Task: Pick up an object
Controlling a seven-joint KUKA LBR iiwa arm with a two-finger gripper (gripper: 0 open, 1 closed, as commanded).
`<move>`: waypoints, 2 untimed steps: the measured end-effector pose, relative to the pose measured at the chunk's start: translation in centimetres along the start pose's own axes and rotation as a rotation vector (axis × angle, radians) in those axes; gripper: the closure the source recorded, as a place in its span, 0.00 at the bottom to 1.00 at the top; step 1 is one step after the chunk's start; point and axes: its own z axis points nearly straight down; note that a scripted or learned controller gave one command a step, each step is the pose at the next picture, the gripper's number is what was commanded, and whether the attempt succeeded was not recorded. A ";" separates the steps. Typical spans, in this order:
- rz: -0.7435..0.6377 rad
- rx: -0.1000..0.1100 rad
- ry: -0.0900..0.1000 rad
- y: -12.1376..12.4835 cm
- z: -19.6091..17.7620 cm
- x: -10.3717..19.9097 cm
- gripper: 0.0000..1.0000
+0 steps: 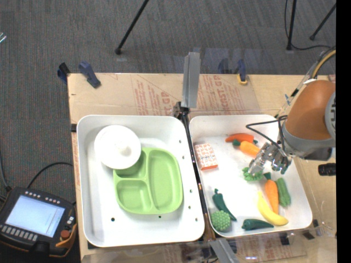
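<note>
**Crowded right bin leaves little room for a clean grab**

Cardboard-topped bench [137, 92] carries both bins. Low in the right bin [219, 126], the tool [267, 163] hovers at a small green leafy piece [253, 173]; I cannot tell its spread. Carrots [272, 195] and a banana [271, 212] lie just beside, so a nudge could scatter them or yield a miss.

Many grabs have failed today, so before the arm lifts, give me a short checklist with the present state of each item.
1. Claw inside the right bin: ok.
2. Claw over a toy, the small green vegetable: ok.
3. Toy seen between the claw's tips: cannot tell.
4. Orange carrot and green pickle close beside the claw: not ok, crowded.
5. Banana apart from the claw: ok.
</note>
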 end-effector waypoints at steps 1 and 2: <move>0.149 0.001 0.001 -3.2 -0.1 7.7 1.00; 0.170 0.001 -0.001 -0.2 -0.1 11.2 1.00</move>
